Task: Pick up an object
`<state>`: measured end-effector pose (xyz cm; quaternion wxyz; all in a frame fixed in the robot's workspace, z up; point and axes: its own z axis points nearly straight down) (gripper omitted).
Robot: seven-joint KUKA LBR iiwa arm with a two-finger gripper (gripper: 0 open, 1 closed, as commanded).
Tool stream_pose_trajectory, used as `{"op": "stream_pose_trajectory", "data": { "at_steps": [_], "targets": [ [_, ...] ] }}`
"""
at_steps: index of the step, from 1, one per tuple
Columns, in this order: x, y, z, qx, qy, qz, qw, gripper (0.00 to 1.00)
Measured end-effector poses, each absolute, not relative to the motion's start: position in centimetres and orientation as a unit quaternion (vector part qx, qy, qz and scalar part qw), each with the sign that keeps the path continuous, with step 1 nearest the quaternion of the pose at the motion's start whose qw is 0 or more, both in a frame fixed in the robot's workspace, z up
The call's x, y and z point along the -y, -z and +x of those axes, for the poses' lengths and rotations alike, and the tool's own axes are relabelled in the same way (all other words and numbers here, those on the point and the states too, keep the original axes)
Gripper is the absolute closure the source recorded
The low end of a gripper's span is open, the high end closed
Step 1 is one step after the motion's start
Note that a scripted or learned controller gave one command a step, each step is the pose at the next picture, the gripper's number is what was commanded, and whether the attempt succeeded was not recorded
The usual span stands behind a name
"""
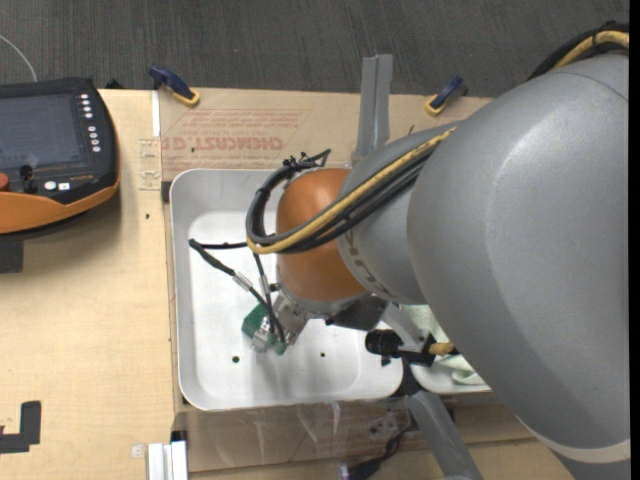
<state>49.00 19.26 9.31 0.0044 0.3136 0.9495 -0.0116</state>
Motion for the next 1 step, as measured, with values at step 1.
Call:
{"op": "stream_pose_trajectory", "data": {
  "at_steps": [1],
  "targets": [
    [-20.48, -23.12, 48.38, -0.977, 0.0005, 0.212, 0.001, 1.00]
  ]
}}
